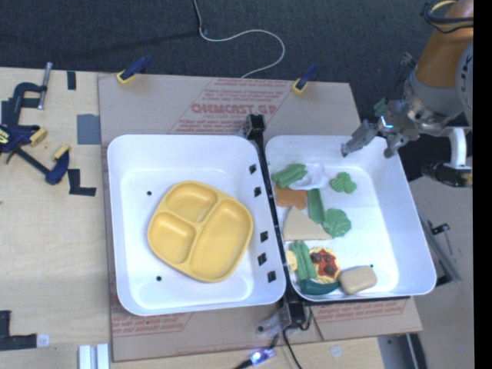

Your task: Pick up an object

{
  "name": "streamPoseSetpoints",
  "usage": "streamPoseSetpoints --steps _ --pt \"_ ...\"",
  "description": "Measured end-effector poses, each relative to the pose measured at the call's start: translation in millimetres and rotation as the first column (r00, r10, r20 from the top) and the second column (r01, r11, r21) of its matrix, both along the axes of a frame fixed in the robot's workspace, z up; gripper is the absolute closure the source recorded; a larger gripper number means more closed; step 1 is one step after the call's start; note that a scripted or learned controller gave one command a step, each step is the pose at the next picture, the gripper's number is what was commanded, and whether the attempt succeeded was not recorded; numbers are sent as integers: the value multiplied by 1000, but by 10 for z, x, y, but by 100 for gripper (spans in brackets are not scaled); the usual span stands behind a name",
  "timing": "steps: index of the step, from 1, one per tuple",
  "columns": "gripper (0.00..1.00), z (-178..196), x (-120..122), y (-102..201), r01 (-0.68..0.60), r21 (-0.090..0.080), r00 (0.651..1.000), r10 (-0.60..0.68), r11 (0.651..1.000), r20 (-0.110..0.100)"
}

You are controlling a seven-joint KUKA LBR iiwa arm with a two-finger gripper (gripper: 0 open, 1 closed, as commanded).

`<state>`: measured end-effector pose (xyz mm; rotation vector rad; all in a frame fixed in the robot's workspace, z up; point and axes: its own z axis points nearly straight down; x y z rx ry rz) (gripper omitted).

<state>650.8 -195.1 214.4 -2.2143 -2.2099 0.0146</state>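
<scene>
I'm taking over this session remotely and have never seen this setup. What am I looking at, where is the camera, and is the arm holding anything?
One camera looks down at a slant on a bench. The grey and orange arm reaches in from the right; its tool, fingers spread, hangs over the far edge of the right bin with nothing between them. That bin holds toy food: green pieces, a tan wedge, a beige roll. The left bin holds a yellow divided plate.

Bench clutter around the two bins

A yellow divided plate (201,231) lies in the left bin (127,206); cardboard sheet (223,106) underlies both bins, yellow-and-blue clamps (133,69) pinning its far edge. A white cable (231,33) loops beyond; black clamps (23,121) lie far left.
</scene>
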Motion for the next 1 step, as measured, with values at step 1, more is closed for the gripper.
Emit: streamPoseSetpoints --steps 1 --pt "0 100 28 3 -3 -3 1000 3 1000 15"
